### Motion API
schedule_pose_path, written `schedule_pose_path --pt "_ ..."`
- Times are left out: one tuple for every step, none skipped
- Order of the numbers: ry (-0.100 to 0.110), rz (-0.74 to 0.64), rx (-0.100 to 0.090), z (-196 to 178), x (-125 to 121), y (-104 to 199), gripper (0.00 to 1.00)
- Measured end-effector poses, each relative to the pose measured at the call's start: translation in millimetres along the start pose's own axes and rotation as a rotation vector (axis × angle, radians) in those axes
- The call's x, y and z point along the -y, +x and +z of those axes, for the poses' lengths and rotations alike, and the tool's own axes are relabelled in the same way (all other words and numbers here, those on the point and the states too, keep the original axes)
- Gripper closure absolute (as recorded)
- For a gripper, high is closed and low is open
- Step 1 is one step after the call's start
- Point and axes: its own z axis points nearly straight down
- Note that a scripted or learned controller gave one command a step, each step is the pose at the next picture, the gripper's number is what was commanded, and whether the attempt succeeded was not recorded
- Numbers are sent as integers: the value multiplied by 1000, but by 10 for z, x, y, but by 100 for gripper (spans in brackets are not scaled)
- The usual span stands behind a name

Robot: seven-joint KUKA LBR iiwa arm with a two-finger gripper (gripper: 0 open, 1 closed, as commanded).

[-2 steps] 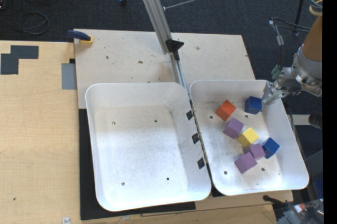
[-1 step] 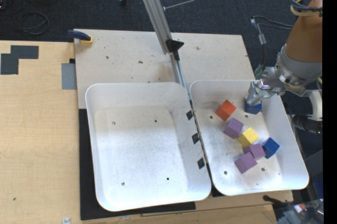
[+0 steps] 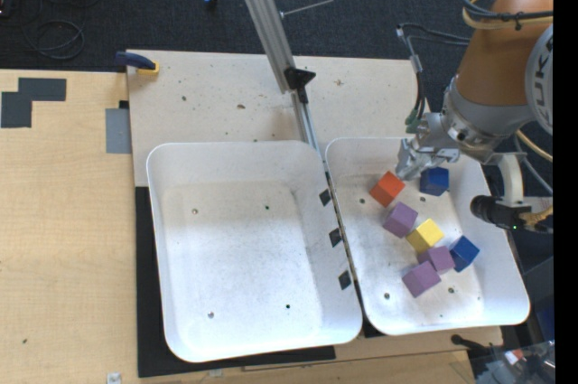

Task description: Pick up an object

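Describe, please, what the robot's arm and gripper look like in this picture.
The arm is grey with a broad, rounded orange band above the wrist. Thin dark cables loop beside it. The gripper is small, metallic grey and two-fingered.

Two white bins (image 3: 244, 337) are sitting on the worktop (image 3: 217, 98). The claw (image 3: 408, 163) is hovering over the right bin (image 3: 488, 305), beside an orange cube (image 3: 387, 189), with coloured blocks (image 3: 422, 277) scattered nearby.

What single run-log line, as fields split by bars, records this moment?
arm: over right bin | gripper: above orange cube, beside blue cube | held: nothing seen | left bin: no blocks
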Motion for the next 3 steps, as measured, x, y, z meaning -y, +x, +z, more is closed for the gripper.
schedule_pose_path --pt "2 0 0 -21 -13 483 100" --pt "2 0 1 162 52 1042 100" --pt "0 -1 1 113 115 1584 100"
